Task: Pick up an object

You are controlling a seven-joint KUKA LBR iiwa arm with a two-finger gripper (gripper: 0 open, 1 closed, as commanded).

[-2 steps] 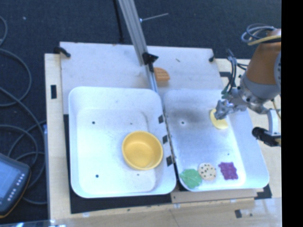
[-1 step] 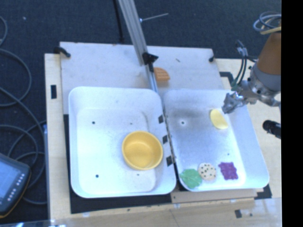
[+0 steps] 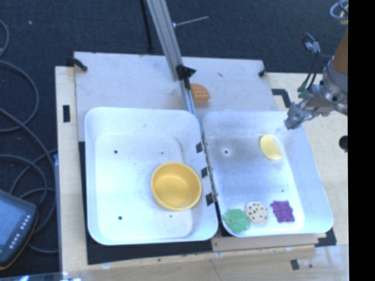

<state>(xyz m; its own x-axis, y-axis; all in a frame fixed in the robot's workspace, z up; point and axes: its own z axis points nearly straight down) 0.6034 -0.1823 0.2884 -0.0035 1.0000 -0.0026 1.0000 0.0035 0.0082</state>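
1. So, at the bottom of the frame, in the right bin, three small things lie in a row along the low edge. The green piece looks flat and maybe soft. The round cookie-like piece just beside it looks flat and light. The purple piece looks bumpy, like a tiny bunch of grapes.

2. I think these three are light toys. They are thin, so they may be hard to pinch from the top. The purple one stands a bit apart, so it may be the easiest of the row to grab by its sides.

3. In the left bin, lower middle of the frame, sits a yellow bowl. It looks stiff and smooth, maybe slippery. Its rim is the best spot to take hold of.

4. Higher up in the right bin lies a small yellow piece, all alone. It looks light and smooth, and it could slide.

5. At the upper right, the end effector hangs over the bin's top right corner, near that yellow piece. It holds nothing I can see, and I cannot tell if it is apart or together.

6. Farthest back, on the surface, an orange thing sits by a metal pole.
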